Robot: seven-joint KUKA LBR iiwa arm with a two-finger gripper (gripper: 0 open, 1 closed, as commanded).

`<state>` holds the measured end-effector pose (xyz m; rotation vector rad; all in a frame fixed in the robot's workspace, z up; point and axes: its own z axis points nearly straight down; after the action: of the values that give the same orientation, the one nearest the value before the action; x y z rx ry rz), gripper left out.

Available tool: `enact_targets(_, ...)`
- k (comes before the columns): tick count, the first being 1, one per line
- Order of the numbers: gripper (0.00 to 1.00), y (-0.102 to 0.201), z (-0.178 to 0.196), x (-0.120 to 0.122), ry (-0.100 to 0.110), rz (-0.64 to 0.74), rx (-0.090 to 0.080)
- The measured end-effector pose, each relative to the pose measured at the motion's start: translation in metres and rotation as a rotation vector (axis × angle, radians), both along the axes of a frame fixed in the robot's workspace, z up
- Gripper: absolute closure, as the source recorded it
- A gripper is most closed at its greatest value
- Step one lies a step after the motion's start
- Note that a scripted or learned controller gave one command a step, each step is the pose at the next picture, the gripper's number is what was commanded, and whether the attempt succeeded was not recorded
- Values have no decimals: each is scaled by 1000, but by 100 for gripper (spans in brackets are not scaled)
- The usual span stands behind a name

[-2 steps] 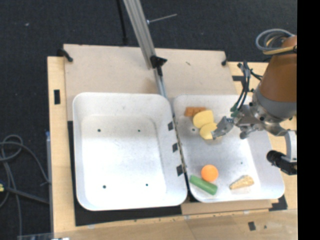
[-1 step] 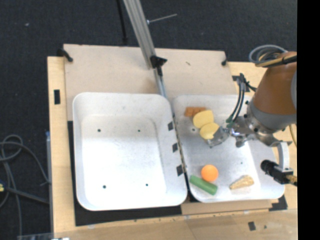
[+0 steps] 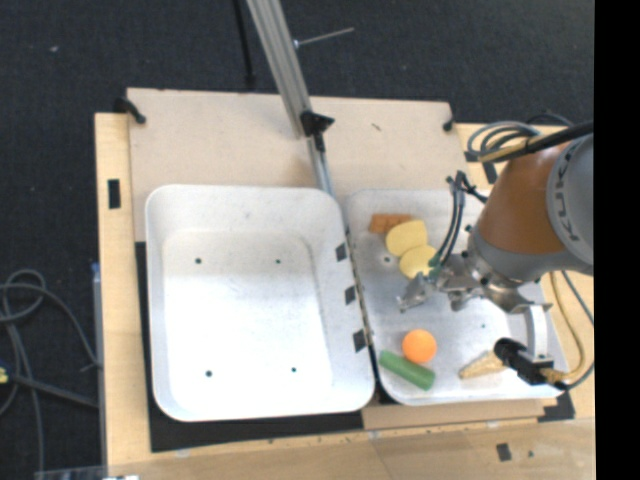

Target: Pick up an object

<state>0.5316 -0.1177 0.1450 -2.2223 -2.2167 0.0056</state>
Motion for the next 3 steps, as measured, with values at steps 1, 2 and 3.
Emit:
enact_targets(1, 100, -1, 15, 3, -10, -7, 0)
enact_targets(2, 100, 8, 68, 2, -12, 6, -1)
enact_targets(3, 100, 7, 96, 3, -10, 6, -1)
